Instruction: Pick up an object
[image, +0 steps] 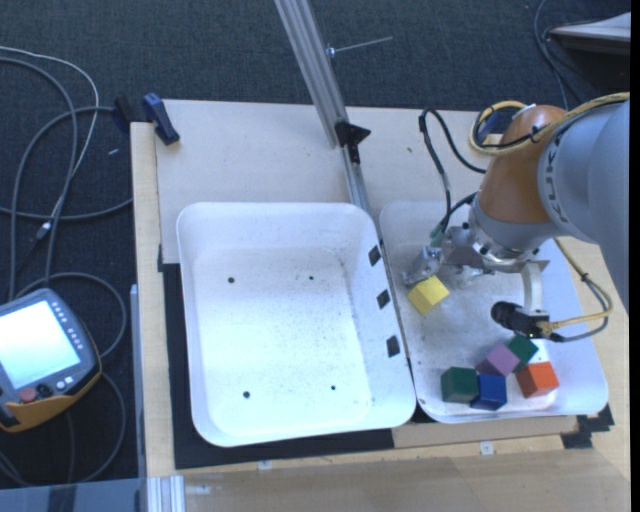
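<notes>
The yellow cube lies near the right bin's left wall, open floor around it. The pincer hovers just above it; its spread cannot be told.

Left bin open, right bin crowded

The left bin offers broad free floor. In the right bin, blocks cluster at the near edge, a yellow block sits left, and the arm spans the far part.

One fixed overhead camera looks slantwise down on both bins.
</notes>
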